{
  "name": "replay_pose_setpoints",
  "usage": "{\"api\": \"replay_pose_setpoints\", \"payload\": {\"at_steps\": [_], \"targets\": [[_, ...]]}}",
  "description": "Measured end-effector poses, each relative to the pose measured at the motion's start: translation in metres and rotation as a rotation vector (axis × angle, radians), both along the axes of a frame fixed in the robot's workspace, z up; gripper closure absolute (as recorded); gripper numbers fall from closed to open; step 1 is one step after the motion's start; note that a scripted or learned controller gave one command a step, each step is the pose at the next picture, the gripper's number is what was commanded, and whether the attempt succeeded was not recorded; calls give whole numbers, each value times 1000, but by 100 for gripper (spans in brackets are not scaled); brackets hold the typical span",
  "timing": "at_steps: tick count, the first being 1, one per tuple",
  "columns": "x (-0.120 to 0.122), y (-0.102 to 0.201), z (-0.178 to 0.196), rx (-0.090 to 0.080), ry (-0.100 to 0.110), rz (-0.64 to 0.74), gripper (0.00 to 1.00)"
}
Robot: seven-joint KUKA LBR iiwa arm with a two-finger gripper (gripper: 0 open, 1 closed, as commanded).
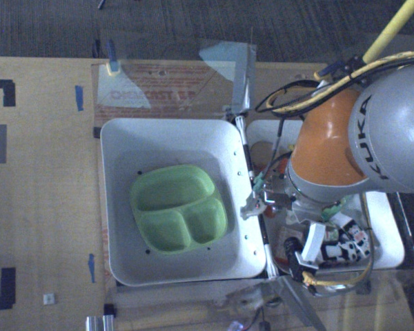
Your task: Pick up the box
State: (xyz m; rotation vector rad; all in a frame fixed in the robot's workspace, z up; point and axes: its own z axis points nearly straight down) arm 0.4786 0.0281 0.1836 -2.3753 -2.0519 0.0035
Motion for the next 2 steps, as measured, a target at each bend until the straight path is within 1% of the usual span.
{"api": "replay_pose_setpoints", "payload": {"at_steps": [1, 2], "targets": [[1, -6, 6, -1, -3, -66, 0], [1, -7, 15, -1, -3, -69, 100]]}}
